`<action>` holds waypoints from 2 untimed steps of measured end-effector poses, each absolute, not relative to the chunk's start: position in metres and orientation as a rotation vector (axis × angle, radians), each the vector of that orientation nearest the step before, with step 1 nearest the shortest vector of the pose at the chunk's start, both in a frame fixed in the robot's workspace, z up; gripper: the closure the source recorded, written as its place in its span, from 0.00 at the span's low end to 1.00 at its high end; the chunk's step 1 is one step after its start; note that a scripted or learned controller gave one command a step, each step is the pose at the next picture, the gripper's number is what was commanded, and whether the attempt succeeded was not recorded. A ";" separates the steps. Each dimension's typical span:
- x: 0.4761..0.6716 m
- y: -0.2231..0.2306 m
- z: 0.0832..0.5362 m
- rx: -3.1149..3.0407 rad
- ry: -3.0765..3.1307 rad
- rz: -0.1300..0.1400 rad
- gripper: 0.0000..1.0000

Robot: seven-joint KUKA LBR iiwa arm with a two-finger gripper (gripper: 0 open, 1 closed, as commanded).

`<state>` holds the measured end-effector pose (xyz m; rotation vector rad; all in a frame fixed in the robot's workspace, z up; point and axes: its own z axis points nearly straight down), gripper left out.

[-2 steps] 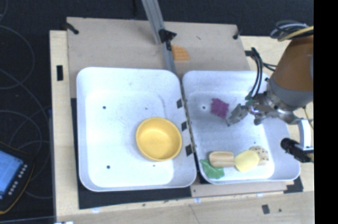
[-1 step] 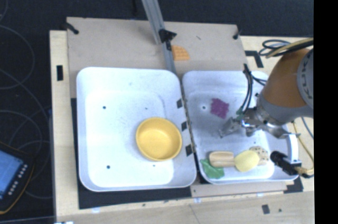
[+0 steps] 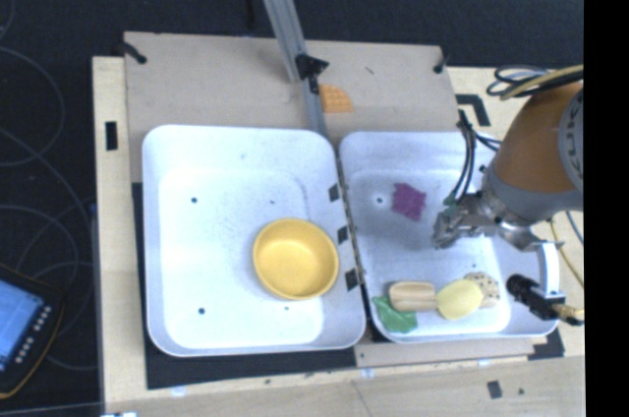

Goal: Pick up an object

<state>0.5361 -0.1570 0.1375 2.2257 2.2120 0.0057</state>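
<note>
Camera view: gripper hangs in the right bin, fingers unreadable, purple block at its ten o'clock; descending here risks closing beside the block.

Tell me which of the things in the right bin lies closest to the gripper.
The purple piece, lying alone just left of the gripper. The tan block, yellow lump and green scrap sit lower, along the bin's front edge.
</note>
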 end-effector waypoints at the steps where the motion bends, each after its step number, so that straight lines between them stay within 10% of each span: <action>1: 0.547 -0.160 0.197 2.213 2.220 0.006 1.00; 2: 0.547 -0.161 0.205 2.216 2.224 0.003 1.00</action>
